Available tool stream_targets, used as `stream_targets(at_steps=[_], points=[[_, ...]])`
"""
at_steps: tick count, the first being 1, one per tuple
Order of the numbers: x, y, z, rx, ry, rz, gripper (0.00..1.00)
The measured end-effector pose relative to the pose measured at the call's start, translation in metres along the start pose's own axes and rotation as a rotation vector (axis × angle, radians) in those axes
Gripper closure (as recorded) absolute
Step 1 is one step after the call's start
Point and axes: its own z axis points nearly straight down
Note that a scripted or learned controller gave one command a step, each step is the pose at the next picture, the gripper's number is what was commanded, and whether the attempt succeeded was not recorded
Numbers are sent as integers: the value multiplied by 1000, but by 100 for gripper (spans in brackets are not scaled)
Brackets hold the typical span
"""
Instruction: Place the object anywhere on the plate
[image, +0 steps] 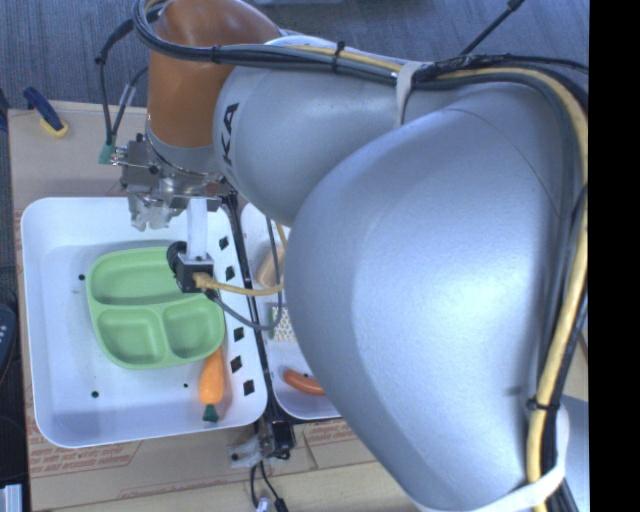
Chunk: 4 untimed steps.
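Observation:
A green plate (140, 310) with three compartments lies in the left white bin (50, 330). An orange carrot (212, 385) with a green stem end rests on the bin floor, touching the plate's near right corner. My gripper (152, 215) hangs below the orange wrist band, over the bin's far side just beyond the plate's far edge. Nothing on the plate itself is visible. A black fitting with a yellow cable (190, 270) overlaps the plate's right edge.
The bulky grey arm (420, 250) covers most of the right bin (300, 408). A small orange-red object (300, 382) shows there near the divider. A blue and yellow clamp (45, 110) lies on the bench at the far left.

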Motion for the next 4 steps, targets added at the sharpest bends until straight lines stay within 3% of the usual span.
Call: stream_targets(at_steps=[3, 4], points=[[3, -1, -30, 7, -4, -23, 100], [-60, 30, 3, 3, -1, 60, 100]])
